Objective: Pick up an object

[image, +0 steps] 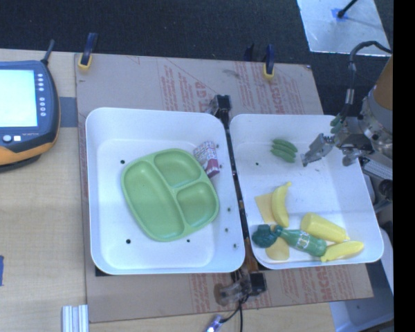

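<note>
Dark carpet runs behind a pale wooden bench, and most of the benchtop is covered by a brown cardboard sheet held down at its far edge by blue and yellow clamps. On the cardboard sit two shallow white plastic bins side by side. The left bin holds a light green plastic plate with three compartments, lying flat near the middle, and a small crumpled red-and-white wrapper just beyond the plate's far right corner, close to the wall between the bins.

The right bin has the smaller things. A cluster lies toward its near side: a yellow banana resting on a flat yellow wedge, a dark green bottle-shaped toy with a label lying on its side, and two yellow plastic pieces near the front right corner, one touching the bottle's end. Well apart from these, toward the far side, lies a small green ridged object on its own.

Off to the left on the bare wood rests a grey and orange handheld control pendant with a bright screen.

From the right, the grey arm's two-finger gripper hangs over the far right part of the right bin, just beside the green ridged object. Its fingers stand spread apart, with nothing between them.
</note>
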Controlling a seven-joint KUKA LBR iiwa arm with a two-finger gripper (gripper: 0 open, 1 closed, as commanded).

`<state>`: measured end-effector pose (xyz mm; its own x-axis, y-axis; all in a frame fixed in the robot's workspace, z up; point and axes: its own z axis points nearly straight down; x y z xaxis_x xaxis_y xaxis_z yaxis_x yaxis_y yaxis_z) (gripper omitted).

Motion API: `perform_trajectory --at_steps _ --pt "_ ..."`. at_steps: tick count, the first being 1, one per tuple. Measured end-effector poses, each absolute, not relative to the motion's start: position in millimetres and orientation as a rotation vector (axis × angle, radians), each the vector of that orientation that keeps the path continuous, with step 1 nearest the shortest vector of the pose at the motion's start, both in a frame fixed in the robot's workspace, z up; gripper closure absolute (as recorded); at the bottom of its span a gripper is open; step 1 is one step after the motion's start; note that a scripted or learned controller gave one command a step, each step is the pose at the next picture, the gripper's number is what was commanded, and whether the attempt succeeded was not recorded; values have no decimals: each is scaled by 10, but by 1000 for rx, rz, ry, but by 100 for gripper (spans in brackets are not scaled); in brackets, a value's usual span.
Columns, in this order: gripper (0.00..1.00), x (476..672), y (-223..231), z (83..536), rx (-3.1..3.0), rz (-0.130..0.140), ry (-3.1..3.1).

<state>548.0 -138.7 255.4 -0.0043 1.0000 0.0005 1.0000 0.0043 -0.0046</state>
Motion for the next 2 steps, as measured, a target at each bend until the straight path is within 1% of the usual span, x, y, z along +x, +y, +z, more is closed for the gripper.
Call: perform_trajectory --at_steps 1,2 --pt "0 5701 -939 1622 -2212 7 -2226" --pt "0 5428 -1258 912 -2213 7 -2224"
